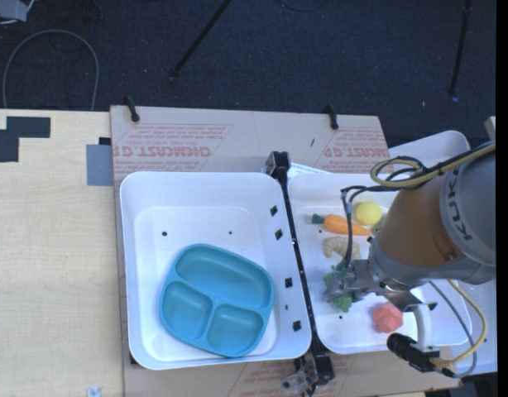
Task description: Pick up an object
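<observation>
A pale wooden bench top (47, 255) fills the left of the scene, marked with black and grey blocks near its upper edge, beside a cardboard sheet (237, 143) printed in red lettering that lies under two shallow white bins. The left bin (142, 197) holds a blue divided plate (215, 298) with three compartments, lying flat toward the bin's near side and turned at a slight angle. A black divider strip (289, 255) runs between the two bins. In the right bin (308, 193), an orange carrot-shaped toy (343, 224) lies just beside a yellow ball (368, 213) near the far side, with a pale beige object (337, 246) just below them. Nearer the camera, the gripper (343, 286) is lowered into the bin over a small green object (339, 298), which shows around the dark finger hardware; whether the fingers are spread or closed on it cannot be told from this angle. A pink-red object (387, 318) rests on the bin floor just right of the gripper, apart from it. The grey arm (465, 213), with its orange band (411, 222) and looped cables, reaches in from the right and covers much of the bin's far right portion.
</observation>
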Controlling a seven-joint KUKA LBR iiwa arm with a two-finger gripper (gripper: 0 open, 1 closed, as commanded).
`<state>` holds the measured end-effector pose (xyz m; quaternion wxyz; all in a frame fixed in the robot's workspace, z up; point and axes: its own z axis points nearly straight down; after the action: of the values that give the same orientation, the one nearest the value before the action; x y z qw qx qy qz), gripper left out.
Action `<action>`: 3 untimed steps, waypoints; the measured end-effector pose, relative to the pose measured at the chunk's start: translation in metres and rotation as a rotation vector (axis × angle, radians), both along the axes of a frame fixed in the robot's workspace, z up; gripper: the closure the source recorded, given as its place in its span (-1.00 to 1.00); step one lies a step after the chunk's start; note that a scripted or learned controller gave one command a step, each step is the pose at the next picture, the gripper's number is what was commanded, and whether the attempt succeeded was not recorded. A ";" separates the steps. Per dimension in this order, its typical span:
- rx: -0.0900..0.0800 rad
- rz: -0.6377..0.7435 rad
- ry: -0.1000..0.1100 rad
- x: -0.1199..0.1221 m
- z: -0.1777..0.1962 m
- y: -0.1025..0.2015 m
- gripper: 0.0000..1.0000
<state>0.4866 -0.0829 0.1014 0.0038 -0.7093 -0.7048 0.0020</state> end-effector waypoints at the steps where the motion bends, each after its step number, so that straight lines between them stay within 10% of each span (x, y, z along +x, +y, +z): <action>1: -0.002 0.006 -0.007 -0.004 0.061 -0.003 1.00; 3: -0.001 0.003 -0.005 -0.011 0.103 -0.002 1.00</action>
<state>0.4760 -0.0848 0.2045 0.0015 -0.7084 -0.7059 0.0007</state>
